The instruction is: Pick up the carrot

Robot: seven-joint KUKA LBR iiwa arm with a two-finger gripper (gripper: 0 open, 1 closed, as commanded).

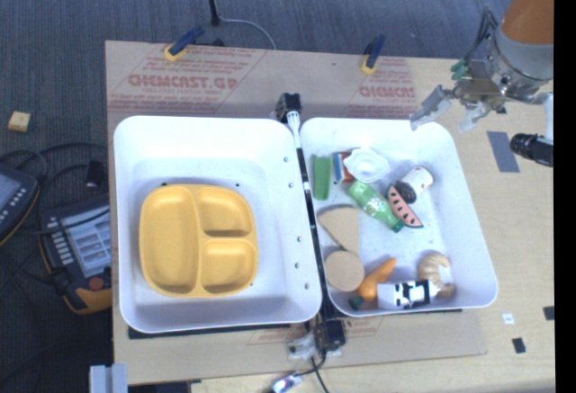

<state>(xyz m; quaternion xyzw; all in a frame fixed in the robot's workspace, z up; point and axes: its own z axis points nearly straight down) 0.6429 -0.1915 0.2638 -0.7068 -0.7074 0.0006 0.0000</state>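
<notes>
Right now, in the camera view, your hand is hanging over the far right corner of the right-hand shallow white plastic bin, fingers spread and gripping nothing. You are looking for the small orange carrot, which is lying well apart from the hand, toward the bin's near edge beside the round tan wooden disc. Its long axis is slanting, tip pointing up-right toward the hand.

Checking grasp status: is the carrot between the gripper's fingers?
No: the carrot lies in the right bin near its front edge, while the gripper hangs open above the bin's far right corner.
</notes>
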